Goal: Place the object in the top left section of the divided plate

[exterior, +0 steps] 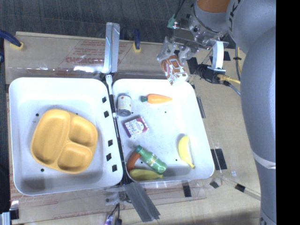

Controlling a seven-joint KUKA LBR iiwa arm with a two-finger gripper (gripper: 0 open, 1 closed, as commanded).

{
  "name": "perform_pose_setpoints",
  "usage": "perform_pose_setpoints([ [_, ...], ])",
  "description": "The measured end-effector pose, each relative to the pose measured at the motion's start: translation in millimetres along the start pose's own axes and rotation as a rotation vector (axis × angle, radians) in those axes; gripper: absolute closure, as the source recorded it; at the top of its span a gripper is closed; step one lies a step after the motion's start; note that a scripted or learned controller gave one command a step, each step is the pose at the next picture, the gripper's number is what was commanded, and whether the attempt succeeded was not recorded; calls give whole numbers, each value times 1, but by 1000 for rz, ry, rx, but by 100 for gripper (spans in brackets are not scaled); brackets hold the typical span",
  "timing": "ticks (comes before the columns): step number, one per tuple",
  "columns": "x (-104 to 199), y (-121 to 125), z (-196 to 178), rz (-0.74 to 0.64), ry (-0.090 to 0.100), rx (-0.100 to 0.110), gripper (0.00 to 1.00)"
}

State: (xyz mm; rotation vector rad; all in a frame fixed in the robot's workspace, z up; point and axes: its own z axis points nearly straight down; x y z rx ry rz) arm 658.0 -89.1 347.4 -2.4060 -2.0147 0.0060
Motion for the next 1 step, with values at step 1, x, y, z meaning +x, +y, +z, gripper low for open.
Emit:
perform_pose_setpoints([
  [1, 2, 0, -8, -11, 0, 2, 100],
])
